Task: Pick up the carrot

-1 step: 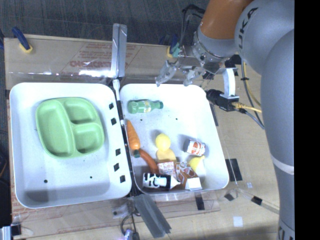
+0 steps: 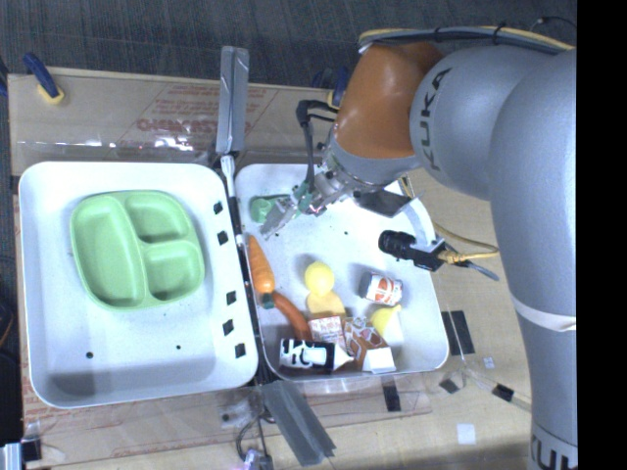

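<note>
Orange in colour, the carrot (image 2: 260,264) lies in the right bin (image 2: 429,333), close along that bin's left wall. Its length runs roughly parallel to the wall. A second, shorter orange-red item (image 2: 290,311) lies just beside the carrot's lower end.

The gripper (image 2: 277,218) is positioned over the upper left area of the right bin, near the carrot's upper end and just beside a small green object (image 2: 261,207). Nothing is visibly held. Whether the gripper is open or closed cannot be determined from this view.

Further contents of the right bin:
- a yellow fruit (image 2: 318,278) near the centre;
- a small red-and-white can (image 2: 383,289) to its right;
- brown packets (image 2: 353,334) and a black-and-white item (image 2: 306,354) along the near wall.

The left bin (image 2: 39,262) holds a green divided plate (image 2: 137,243).
</note>
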`<act>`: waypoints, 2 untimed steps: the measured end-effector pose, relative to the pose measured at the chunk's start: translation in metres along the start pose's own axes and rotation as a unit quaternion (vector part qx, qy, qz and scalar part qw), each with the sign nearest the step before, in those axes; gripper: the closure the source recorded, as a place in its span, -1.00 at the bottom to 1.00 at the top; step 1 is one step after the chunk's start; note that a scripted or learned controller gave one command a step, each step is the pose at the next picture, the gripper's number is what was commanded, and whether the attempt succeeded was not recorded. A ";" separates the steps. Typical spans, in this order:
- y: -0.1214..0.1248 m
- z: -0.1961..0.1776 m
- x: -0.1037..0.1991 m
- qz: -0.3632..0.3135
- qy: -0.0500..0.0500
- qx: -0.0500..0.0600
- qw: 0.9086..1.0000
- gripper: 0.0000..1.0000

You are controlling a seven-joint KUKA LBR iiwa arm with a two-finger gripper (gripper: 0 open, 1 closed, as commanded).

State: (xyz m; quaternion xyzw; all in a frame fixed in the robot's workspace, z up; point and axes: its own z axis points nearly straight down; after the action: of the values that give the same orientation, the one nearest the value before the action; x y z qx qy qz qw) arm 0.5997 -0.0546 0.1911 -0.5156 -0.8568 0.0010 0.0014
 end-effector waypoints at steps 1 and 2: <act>-0.122 0.065 0.014 -0.070 0.001 0.000 0.998 -1.00; -0.082 0.099 -0.032 -0.018 -0.001 -0.002 1.000 -1.00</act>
State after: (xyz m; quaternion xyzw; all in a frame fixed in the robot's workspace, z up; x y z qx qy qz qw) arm 0.5417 -0.1218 0.0926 -0.5003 -0.8658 0.0001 -0.0001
